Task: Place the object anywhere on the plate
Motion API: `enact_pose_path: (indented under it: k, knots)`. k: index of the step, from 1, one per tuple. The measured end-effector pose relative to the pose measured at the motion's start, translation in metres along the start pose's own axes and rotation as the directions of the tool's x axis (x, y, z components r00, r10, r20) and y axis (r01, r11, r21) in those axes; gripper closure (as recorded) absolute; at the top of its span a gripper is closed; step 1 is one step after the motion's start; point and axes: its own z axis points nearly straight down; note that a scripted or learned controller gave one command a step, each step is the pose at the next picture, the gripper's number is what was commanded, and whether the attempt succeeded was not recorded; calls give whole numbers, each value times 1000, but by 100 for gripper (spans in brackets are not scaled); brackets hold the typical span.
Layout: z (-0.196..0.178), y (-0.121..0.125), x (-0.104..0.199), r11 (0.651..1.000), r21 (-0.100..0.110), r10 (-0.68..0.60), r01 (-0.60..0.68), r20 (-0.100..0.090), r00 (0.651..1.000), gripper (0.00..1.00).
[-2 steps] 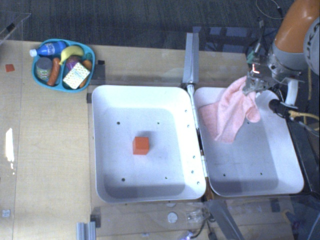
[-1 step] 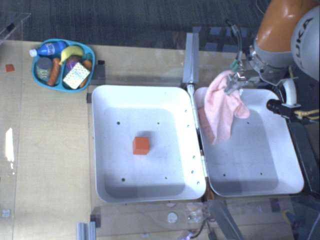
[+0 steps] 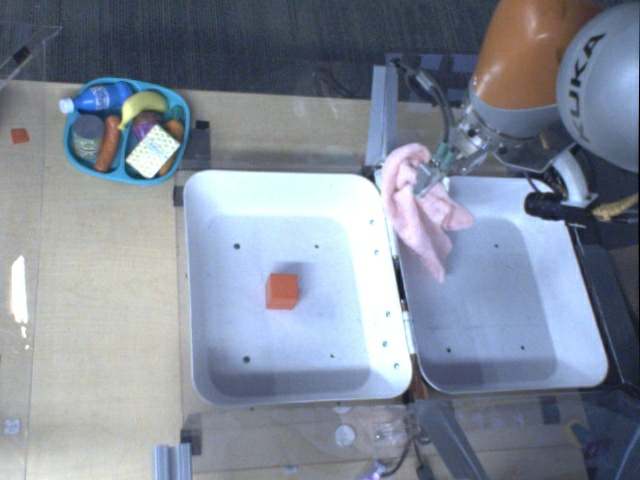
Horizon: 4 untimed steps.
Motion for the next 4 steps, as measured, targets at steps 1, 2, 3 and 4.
enact_pose_path:
  k: [1,2,3,4]
  knots:
    - [10,22,42,921,-2,-390,390,1,921,100]
    - [0,43,93,695,-4,-719,719,3,695,100]
    - [-4,60,145,562,-5,-827,827,3,562,100]
    - [14,79,187,559,-4,-829,829,-2,559,100]
